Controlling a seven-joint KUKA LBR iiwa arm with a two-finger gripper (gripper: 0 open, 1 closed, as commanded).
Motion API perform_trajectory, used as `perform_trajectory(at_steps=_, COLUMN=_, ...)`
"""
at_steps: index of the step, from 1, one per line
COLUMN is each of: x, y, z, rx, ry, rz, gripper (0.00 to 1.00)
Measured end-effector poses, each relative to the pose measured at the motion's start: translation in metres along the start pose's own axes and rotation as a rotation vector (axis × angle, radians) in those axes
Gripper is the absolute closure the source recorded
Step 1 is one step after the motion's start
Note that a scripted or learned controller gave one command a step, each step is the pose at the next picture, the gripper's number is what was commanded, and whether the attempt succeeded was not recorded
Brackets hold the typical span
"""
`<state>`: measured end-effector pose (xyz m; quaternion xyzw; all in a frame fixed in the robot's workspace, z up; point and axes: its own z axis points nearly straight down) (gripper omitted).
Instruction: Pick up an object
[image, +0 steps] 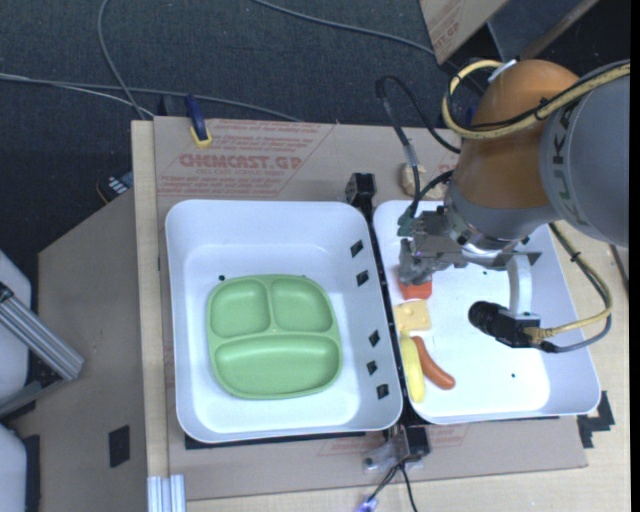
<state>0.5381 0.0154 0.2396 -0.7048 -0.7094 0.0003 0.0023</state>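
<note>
The hot dog (437, 367) and the banana (411, 369) lie nearest, side by side at the near left of the right bin (560, 395), the banana just left of the hot dog and close to the bin's left wall. Just beyond them sits a yellow cheese wedge (413, 317), and beyond that a small red piece (417, 289), which is partly covered by the gripper. The gripper (418, 268) is down in the right bin, right over the red piece, at the far left of that bin; whether its jaws are parted or closed cannot be told, as the wrist body hides them. The arm (520, 130) comes in from the far right. In the left bin (190, 250) a green tray (272, 335) with three compartments lies flat, near the middle.
</note>
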Motion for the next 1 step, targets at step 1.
perform_trajectory(at_steps=1, x=0.0633, y=0.0086, z=0.0093, rx=-0.003, ry=0.000, rz=-0.001, gripper=1.00)
